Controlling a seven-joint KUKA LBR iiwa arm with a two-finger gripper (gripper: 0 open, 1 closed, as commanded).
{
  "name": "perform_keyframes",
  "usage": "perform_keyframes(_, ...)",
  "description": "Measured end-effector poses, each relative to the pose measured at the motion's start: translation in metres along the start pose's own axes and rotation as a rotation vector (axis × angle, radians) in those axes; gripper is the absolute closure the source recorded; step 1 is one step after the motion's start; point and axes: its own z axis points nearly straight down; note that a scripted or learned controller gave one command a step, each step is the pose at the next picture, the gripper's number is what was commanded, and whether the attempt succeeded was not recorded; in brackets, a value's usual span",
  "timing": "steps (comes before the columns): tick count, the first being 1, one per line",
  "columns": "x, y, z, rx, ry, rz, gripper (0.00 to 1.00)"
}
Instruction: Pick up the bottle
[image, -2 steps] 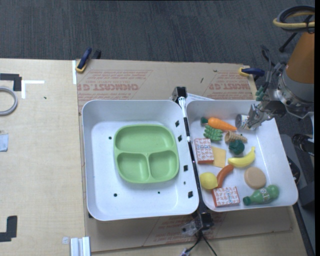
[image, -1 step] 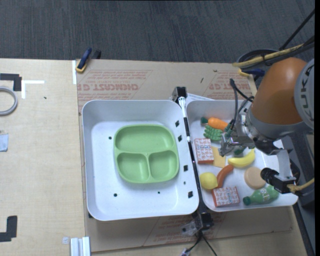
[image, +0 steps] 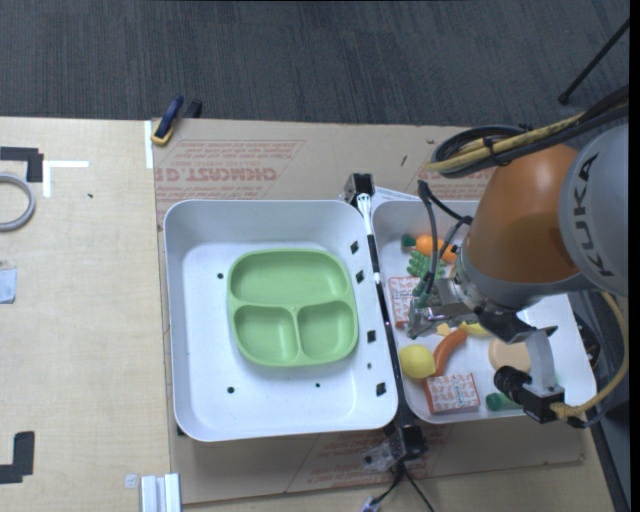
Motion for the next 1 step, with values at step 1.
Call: perform_keyframes(1,0.0555,0.0070,0.0189,0.000,0.000,-0.120,1.00)
